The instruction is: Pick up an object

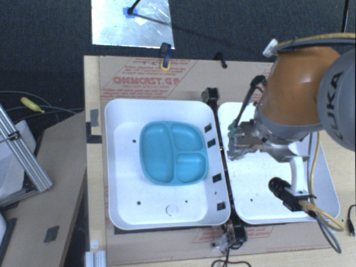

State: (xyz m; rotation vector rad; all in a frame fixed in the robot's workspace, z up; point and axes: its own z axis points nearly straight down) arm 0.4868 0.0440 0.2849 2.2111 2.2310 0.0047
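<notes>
The 2 bins [125, 149] look like smooth white plastic with a soft sheen, and the blue tray [171, 152] in the left one is plastic too, smooth and a bit glossy. Under them is a matt brown cardboard sheet [147, 79] with red print, sitting on what looks like pale wood bench [61, 166], with dark rough carpet [39, 43] behind and a shiny foil-like square [114, 15] on it. The arm [303, 88] has a satiny orange band and matt grey shell.

Room and obstacles around the gripper

The gripper [238, 142] hangs over the right bin [261, 204], whose floor lies bare below it; beside it, past the bins' shared rim, a blue divided plate [172, 153] fills the left bin's [125, 149] middle.
</notes>
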